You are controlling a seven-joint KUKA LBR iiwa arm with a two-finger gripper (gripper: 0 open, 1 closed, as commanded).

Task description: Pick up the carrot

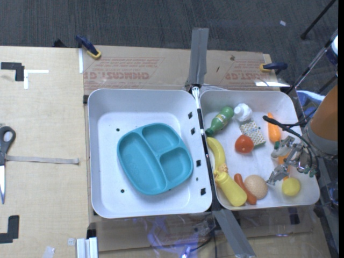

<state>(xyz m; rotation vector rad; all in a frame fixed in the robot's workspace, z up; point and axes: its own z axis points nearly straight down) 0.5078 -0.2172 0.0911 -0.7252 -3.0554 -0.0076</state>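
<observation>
Gripper low in right bin, just right of tomato — finger state unclear. Carrot lies up-right of tomato, near gripper, not visibly held.

arm: cut off at right edge | carrot: partly behind black cable | scissors: cut by left edge

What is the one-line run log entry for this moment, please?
end effector: over right bin | carrot: at far side, not held | step: pick pending
</observation>
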